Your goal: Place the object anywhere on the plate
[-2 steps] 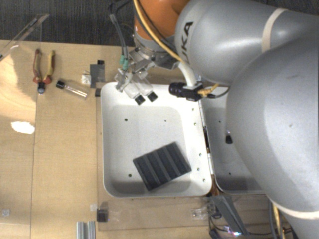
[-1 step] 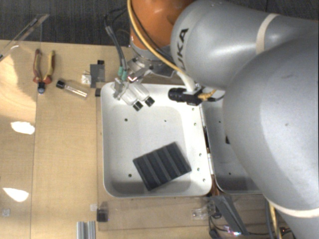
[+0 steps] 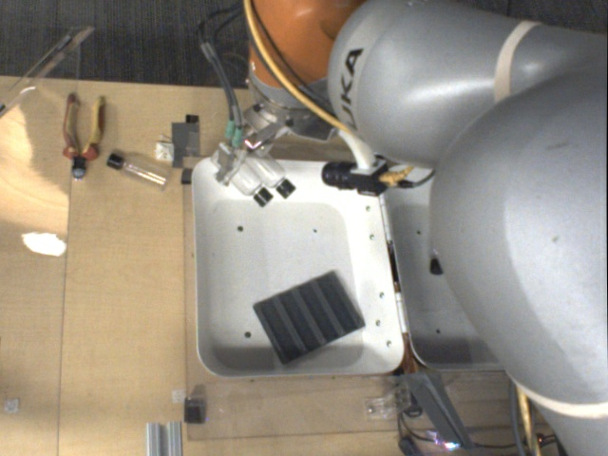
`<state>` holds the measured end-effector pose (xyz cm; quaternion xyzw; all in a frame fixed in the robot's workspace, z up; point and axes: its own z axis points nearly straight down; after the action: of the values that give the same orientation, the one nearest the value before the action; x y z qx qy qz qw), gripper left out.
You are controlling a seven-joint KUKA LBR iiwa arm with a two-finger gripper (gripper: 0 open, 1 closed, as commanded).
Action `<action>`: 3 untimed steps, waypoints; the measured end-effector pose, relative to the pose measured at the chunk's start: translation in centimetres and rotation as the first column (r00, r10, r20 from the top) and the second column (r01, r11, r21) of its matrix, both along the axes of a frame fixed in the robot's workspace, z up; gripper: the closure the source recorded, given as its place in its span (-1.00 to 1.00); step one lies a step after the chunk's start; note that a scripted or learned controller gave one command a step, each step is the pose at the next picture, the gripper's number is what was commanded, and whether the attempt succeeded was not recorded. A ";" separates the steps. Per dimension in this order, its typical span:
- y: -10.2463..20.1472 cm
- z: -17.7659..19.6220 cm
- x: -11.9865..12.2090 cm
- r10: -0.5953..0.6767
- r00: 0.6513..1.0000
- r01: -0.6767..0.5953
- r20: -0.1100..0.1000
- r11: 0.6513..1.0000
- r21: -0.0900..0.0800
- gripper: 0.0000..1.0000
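A dark grey ribbed rectangular plate lies tilted on the floor of the left white bin, near its front right corner. My gripper hangs over the bin's back left corner, well apart from the plate. Its two black fingertips stand a little apart, and nothing shows between them. The large grey arm covers the right side of the view and most of the right bin.
On the wooden bench left of the bins lie red-handled pliers, a small clear vial and a black bracket. A white patch sits at the far left. Cables loop above the gripper.
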<state>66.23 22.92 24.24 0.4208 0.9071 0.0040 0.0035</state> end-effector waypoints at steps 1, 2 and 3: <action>0.1 1.1 0.1 0.001 1.000 -0.001 0.005 1.000 0.002 1.00; -0.2 -4.1 -0.2 0.094 0.996 -0.094 -0.007 0.996 -0.003 1.00; -0.2 3.0 -0.4 0.177 0.984 -0.177 -0.002 0.984 -0.003 1.00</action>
<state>65.80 22.71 27.25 0.3386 0.9409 0.0025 0.0032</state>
